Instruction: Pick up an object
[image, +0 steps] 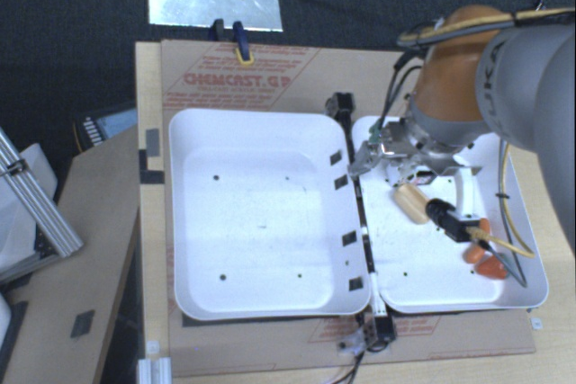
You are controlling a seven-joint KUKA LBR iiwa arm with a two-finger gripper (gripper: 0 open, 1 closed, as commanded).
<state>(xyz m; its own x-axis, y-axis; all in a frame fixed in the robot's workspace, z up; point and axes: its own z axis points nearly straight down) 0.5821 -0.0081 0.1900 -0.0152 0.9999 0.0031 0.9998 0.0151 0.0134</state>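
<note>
camera view: the arm [531, 85] reaches in from the right. the gripper [385, 154] sits low over the right bin [450, 305], in its upper-left part, close to the wall next to the left bin [261, 115]. the wrist and its orange band [454, 76] cover it from above, so i cannot tell whether the gripper is released or clenched. nothing is visibly held.

all candidates i can see lie in the right bin:
- tan cylinder [411, 201]: lies flat at a slant on the bin floor, just below and right of the gripper. it looks near but apart (contact is hard to judge from this angle).
- orange piece [475, 253] and red piece [491, 266]: side by side near the lower-right rim, touching or nearly so, well apart from the gripper.

progress, my read: 0 of 1 objects picked. every item rests on the bin floor, so no lift is done. the gripper is down in the working bin and next to the tan cylinder, which makes that the likely target. this looks like the approach or grasp-attempt stage.

what is left: centre over the tan cylinder, close on it across its short axis, then raise it clear of the floor. risk as i see it: the round body may roll or slip out sideways, and the bin wall is close on the left.
</note>
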